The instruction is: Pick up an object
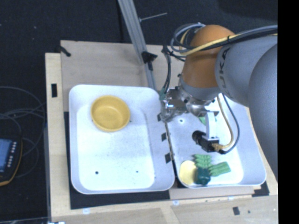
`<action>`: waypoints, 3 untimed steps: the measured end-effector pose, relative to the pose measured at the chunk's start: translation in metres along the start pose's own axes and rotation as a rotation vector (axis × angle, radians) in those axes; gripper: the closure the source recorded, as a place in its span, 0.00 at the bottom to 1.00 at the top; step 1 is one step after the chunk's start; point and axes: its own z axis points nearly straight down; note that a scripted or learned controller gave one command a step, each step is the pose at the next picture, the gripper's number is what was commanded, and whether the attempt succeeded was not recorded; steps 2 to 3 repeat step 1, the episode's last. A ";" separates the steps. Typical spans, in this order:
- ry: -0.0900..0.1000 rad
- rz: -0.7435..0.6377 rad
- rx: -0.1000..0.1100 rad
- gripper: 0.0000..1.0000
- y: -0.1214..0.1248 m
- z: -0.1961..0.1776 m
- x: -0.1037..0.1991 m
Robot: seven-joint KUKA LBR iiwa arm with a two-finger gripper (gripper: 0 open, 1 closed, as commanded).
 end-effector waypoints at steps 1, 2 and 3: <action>0.001 -0.002 -0.001 1.00 -0.029 -0.017 0.049; 0.001 -0.002 -0.001 1.00 -0.029 -0.017 0.049; 0.001 -0.002 -0.001 1.00 -0.029 -0.017 0.049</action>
